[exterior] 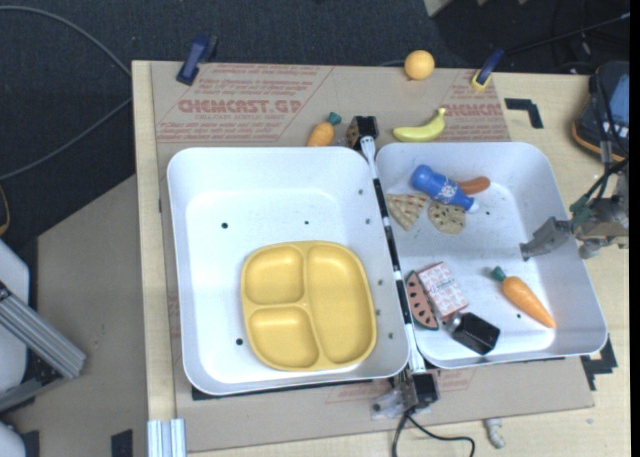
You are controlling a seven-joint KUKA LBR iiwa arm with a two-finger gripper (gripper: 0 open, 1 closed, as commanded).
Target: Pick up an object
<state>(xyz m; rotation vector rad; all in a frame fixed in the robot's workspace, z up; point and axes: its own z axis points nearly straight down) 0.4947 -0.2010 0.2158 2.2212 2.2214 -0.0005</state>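
The right bin [535, 160] holds several small objects. A blue bottle [434, 184] lies beside a reddish sausage [474, 185] at the back, with two tan crackers [425, 213] just in front of them. A watermelon slice [418, 301], a pink box [443, 290] and a black block [474, 331] lie near the front left. An orange carrot [526, 301] rests at the front right. My gripper [537, 242] reaches in over the bin's right side, just above and behind the carrot, with nothing visibly in it.
A yellow divided plate [307, 303] sits in the left bin [200, 195]. On the cardboard behind the bins lie a banana [421, 128], an orange ball [420, 64], a small orange toy [322, 133] and two blue clamps [195, 60].
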